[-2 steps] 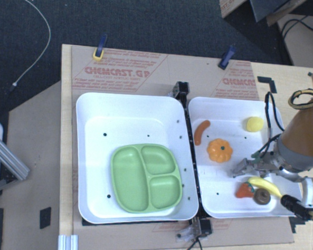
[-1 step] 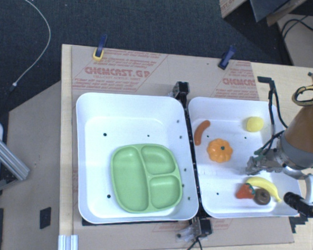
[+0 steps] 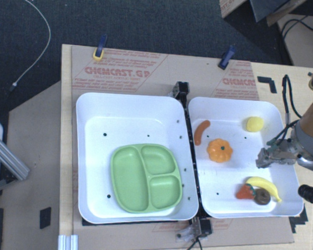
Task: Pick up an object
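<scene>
The right bin [image 3: 231,203] holds an orange sausage [image 3: 201,131], a small orange pumpkin [image 3: 219,150], a yellow lemon [image 3: 255,123], a yellow banana [image 3: 265,185], a red piece [image 3: 243,192] and a brown round piece [image 3: 261,196]. My gripper [image 3: 269,157] hangs over the bin's right side, above the banana and to the right of the pumpkin. Nothing shows between its fingers. Whether they stand open or shut is too small to tell.
The left bin [image 3: 92,144] holds a green divided plate [image 3: 145,176]. A black clamp [image 3: 181,89] joins the bins at the back and another [image 3: 200,226] at the front. Blue clips [image 3: 226,57] sit on the cardboard's far edge.
</scene>
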